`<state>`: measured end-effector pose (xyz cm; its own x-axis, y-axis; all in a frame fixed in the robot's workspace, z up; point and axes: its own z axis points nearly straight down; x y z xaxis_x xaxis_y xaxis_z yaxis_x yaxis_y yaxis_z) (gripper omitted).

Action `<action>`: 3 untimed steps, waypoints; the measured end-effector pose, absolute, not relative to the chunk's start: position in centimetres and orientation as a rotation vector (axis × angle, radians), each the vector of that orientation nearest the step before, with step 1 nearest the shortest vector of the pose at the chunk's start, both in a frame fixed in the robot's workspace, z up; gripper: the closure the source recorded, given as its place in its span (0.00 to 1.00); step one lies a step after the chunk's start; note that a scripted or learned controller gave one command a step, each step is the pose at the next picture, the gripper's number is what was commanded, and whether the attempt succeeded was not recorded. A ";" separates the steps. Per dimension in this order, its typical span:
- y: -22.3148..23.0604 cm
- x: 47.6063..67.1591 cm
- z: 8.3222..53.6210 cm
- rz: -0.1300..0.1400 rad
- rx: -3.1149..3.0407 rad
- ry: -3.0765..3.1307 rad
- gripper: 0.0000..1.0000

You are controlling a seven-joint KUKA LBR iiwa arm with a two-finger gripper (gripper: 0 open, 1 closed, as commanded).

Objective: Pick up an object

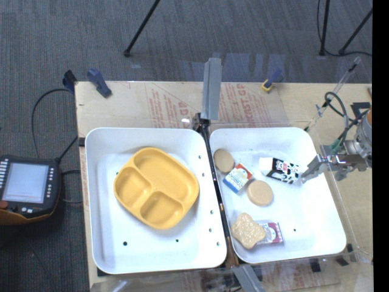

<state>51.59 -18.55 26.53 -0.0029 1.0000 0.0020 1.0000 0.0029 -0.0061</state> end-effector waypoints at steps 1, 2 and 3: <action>-15.9 58.8 10.2 0.000 -2.132 -2.308 0.00; -11.8 56.6 9.3 -0.008 -2.004 -2.430 0.00; -9.9 61.8 9.0 -0.004 -1.988 -2.438 0.00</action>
<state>61.82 -9.86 9.02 -0.2010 0.9796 -0.0014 0.9796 0.2010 0.0048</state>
